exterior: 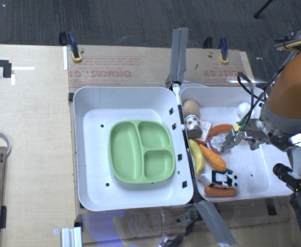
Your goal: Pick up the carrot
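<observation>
Sausage [220, 191]: red-orange, lying along the near wall of the right bin [258, 181], closest to the camera. A small black-and-white piece [225, 177] sits just above it, touching or nearly so.

Carrot [213, 158]: orange, in the right bin, left of centre, lying at a slant with its thick end toward the near side. It rests beside the banana [196, 157], which lies along the bin's left wall. Nothing grips it.

Gripper [231, 141]: low in the right bin, just above and right of the carrot's upper end, amid a cluster of items. Whether its fingers are open or closed cannot be told; a shiny wrapper-like item [223, 143] sits at its tip. Arm [289, 99]: grey with an orange band, entering from the right.

Other contents, right bin: a second red sausage-like piece [220, 129] curved behind the gripper; a small can [192, 122] with a red label; a tan egg-shaped item [191, 107] at the far left corner; a white object [243, 109] near the far wall.

Left bin [88, 138]: holds a green divided plate [141, 151] of three compartments, roughly centred.
</observation>
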Robot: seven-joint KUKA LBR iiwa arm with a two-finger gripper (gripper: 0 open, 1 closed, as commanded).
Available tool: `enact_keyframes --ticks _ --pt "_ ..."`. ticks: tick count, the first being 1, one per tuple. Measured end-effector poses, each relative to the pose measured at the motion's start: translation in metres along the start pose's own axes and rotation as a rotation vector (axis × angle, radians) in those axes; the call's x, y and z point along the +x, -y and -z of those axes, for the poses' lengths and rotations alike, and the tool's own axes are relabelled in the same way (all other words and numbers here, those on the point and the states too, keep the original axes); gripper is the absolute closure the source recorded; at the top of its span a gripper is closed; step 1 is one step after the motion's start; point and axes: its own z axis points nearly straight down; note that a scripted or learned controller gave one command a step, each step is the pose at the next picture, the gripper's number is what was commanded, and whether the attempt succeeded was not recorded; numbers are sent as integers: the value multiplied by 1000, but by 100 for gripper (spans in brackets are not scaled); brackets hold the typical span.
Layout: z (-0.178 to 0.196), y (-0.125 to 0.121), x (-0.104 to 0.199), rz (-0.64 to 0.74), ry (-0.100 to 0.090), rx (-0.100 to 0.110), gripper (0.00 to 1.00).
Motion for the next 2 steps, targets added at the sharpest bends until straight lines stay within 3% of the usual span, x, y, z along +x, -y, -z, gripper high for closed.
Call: enact_keyframes --ticks 1,2 --pt "-109 20 -6 169 -1 -3 0" --pt "-103 19 -6 167 -3 2 100"
